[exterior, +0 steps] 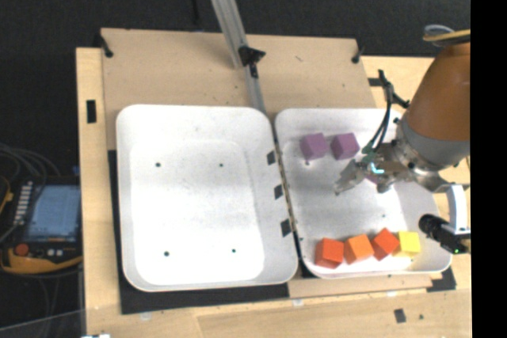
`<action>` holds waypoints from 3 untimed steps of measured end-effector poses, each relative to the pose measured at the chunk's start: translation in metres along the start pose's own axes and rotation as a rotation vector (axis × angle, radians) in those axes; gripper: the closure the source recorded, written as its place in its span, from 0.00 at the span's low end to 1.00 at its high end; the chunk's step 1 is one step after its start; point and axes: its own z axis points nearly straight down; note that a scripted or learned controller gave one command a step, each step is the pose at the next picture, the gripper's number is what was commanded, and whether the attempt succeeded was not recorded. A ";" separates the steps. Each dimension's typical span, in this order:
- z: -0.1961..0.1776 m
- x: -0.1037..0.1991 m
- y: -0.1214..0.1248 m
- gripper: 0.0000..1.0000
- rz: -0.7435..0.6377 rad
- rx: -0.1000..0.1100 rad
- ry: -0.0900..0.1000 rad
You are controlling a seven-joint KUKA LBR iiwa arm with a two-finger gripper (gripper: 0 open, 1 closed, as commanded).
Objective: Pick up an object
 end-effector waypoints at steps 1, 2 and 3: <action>-0.002 0.000 0.001 0.00 0.004 -0.006 -0.001; 0.041 0.002 0.005 0.00 0.005 0.000 -0.001; 0.085 -0.004 0.002 0.00 0.003 0.000 -0.001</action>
